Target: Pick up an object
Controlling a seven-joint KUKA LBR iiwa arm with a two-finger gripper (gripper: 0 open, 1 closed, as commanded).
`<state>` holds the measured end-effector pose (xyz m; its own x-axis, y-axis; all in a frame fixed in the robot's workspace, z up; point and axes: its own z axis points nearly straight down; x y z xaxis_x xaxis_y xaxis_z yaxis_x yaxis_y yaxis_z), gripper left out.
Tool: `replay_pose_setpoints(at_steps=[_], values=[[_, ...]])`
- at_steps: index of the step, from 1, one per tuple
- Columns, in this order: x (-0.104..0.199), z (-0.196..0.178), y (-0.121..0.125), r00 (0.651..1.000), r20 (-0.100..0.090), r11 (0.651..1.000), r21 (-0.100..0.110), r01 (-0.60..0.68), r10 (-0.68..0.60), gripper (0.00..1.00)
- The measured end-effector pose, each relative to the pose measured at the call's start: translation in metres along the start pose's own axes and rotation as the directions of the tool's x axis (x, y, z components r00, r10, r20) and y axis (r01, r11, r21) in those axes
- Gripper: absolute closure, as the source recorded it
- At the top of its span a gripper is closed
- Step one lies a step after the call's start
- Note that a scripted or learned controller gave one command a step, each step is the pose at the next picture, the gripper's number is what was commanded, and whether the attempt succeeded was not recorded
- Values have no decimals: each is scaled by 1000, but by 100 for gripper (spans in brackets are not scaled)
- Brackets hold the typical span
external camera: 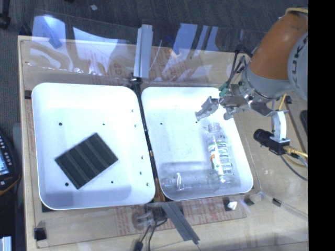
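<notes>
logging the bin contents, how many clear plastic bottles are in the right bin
2. One labelled bottle lies lengthwise along the right side of the right bin, below the tool. A second clear bottle lies crosswise along the bin's near edge. Both are transparent, so another could be overlooked.

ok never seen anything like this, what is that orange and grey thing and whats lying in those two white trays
You are looking down at a slant from a camera fixed above a bench. The orange and grey thing is a robot arm reaching in from the right. At its end is a two-finger gripper, its hand, which sits over the far part of the right bin. Nothing can be seen between its fingers, so it holds nothing.

The right bin contains two clear plastic bottles: one with a label lying along the right side, and another lying across the near edge. The left bin holds one dark ribbed rectangular pad, lying flat and turned at an angle. The arm's job is to pick something up.
</notes>
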<state>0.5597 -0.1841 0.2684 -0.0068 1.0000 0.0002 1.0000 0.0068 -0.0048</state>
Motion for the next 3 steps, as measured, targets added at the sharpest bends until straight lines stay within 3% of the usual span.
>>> replay_pose_setpoints(at_steps=[1, 2, 3], values=[[1, -10, 1, 1000, -1, 1000, 2, 6, -6, 100], [1, -10, 1, 1000, 0, 1000, 2, 6, -6, 0], [25, -45, -1, 1000, 0, 1000, -6, 1, -1, 0]])
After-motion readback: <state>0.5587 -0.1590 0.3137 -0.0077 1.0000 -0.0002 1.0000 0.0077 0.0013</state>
